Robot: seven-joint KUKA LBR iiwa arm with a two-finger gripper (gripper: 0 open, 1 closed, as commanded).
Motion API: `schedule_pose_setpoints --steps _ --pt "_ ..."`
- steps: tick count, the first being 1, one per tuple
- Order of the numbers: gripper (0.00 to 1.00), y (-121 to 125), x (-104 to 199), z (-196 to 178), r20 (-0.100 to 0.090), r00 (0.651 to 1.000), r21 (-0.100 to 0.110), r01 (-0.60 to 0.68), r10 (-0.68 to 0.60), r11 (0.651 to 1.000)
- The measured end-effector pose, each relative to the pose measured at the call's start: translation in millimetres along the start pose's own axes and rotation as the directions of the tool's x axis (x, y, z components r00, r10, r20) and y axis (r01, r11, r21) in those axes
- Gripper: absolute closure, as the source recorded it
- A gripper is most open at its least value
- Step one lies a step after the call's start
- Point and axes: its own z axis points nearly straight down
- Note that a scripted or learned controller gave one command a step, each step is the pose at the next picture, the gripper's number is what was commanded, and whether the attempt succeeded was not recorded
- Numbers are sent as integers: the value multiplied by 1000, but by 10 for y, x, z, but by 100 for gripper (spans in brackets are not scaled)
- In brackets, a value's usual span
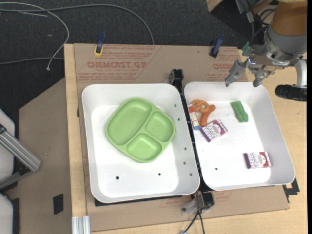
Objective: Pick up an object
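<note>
Hovering gripper (242, 78), fingers spread, unladen.

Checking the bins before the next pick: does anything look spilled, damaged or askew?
Nothing looks spilled or damaged. The green tray sits askew in the left bin. In the right bin, the orange toy overlaps a small packet.

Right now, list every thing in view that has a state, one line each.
gripper: open, fingers spread, holding nothing, above the right bin's far edge
green divided plate: lying flat in the left bin, right side up
green block: lying flat in the right bin
orange pretzel toy: lying flat
small purple packet: lying flat
second purple packet: lying flat, apart from the rest
</note>
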Motion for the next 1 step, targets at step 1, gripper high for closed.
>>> schedule_pose_setpoints --steps 1 --pt "0 18 3 -82 2 1000 -14 2 -2 1000"
